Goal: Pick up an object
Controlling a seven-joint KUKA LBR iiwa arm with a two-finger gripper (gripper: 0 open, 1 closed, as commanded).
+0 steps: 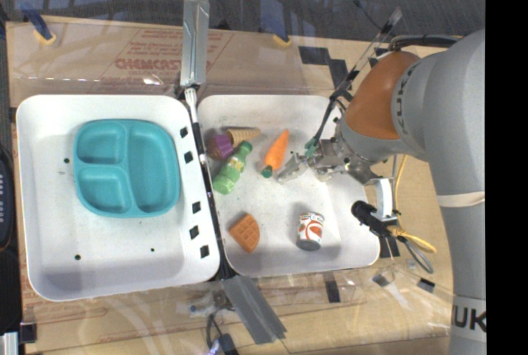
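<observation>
The right bin (pixel 276 209) holds several small items. An orange carrot (pixel 277 149) lies tilted near its middle. To the left lie a green bottle (pixel 232 168), a purple item (pixel 219 145) and an ice cream cone (pixel 240 134). Near the front edge sit an orange waffle piece (pixel 245 232) and a small red-and-white can (pixel 310 230). My gripper (pixel 290 172) is low over the bin floor, just right of the carrot's green end and above the can. Nothing visibly sits in it.
In the left bin (pixel 49 205) lies a teal divided plate (pixel 128 168). A metal divider (pixel 195 40) stands between the bins at the back. The arm's orange band (pixel 375 106) and grey body cover the right bin's right side. Cables run at the far right.
</observation>
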